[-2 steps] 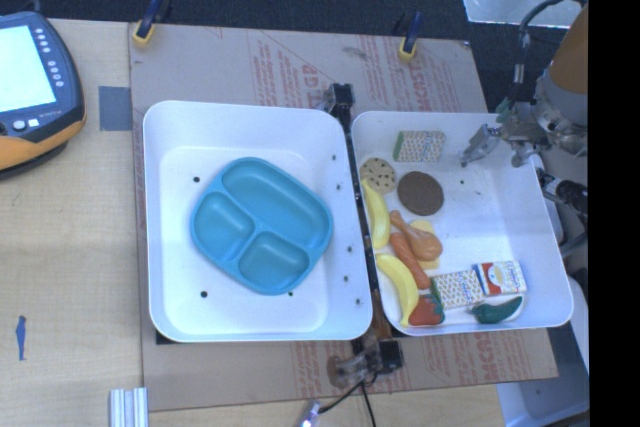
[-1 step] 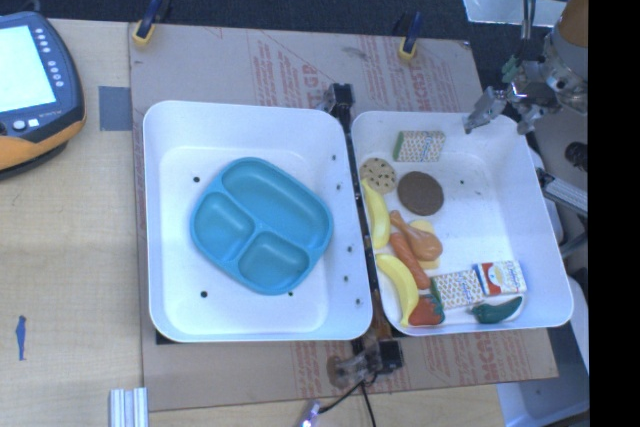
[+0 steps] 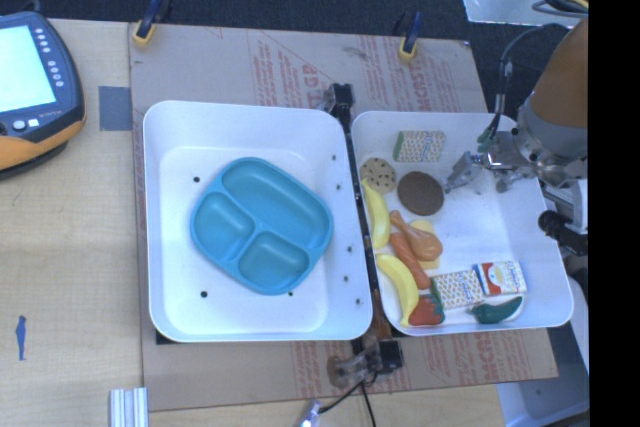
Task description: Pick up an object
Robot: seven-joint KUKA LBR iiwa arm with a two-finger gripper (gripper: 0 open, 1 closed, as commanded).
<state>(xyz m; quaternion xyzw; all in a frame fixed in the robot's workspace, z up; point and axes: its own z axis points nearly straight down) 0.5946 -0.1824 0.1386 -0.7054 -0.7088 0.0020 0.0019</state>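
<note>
**Desk:** What do you have, starting from the bottom edge of the frame?

**Me:** I see the right bin (image 3: 545,260) holding toy food. Lowest in it lie a red piece (image 3: 425,312) and a dark green piece (image 3: 497,311) against its lower rim. Just above them sit two small cartons side by side, a speckled one (image 3: 458,288) and a red and white one (image 3: 499,277).

**Desk:** Which piece is closest to a pick?

**Me:** I can't single one out. The long pieces are the easiest to read. A yellow banana (image 3: 399,282) runs from upper left to lower right, its lower end touching the red piece. An orange carrot-like piece (image 3: 415,239) lies just above it on much the same slant. A second pale yellow banana (image 3: 376,217) stands nearly upright in the frame along the bin's left wall.

**Desk:** And further up?

**Me:** A brown disc (image 3: 420,193) sits mid-bin, a speckled cookie (image 3: 378,174) touches the pale banana's top, and a green patterned packet (image 3: 419,146) lies near the upper rim.

**Desk:** The claw?

**Me:** The gripper (image 3: 470,171) is at the right of the frame, over the bin's upper part, right of the brown disc and apart from it. I see its fingers spread, with nothing between them.

**Desk:** The left side?

**Me:** The left bin (image 3: 170,215) holds a blue divided plate (image 3: 262,225), set at a tilt in the frame.
</note>
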